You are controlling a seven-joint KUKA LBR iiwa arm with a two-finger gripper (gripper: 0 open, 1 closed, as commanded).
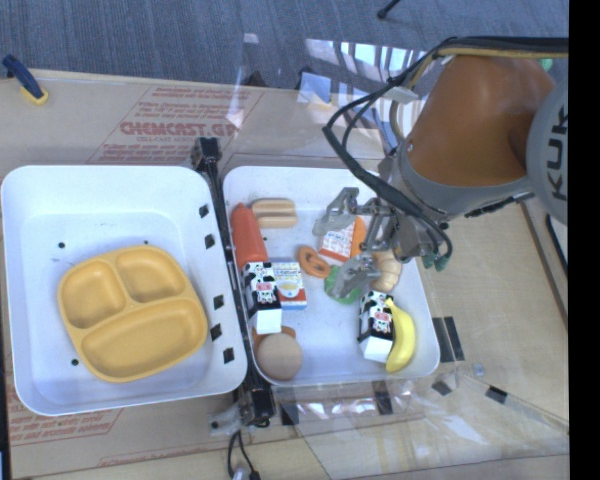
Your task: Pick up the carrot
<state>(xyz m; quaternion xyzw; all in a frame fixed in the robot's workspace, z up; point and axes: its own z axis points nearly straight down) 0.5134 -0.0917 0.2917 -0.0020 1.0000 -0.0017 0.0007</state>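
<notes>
The carrot (357,238) lies in the right bin (310,183). Its orange body runs down to a green leafy end (344,282). My gripper (352,238) is low over the carrot's orange part and hides some of it. The grey arm with its orange band (470,118) reaches in from the upper right and covers the bin's right edge.
The right bin also holds a long red sausage (245,233), a bun (273,211), two cow-print cartons (263,296) (377,328), a small juice carton (291,286), an orange slice (315,261), an egg (278,356) and a banana (406,338). A yellow divided plate (130,313) sits in the left bin (40,198).
</notes>
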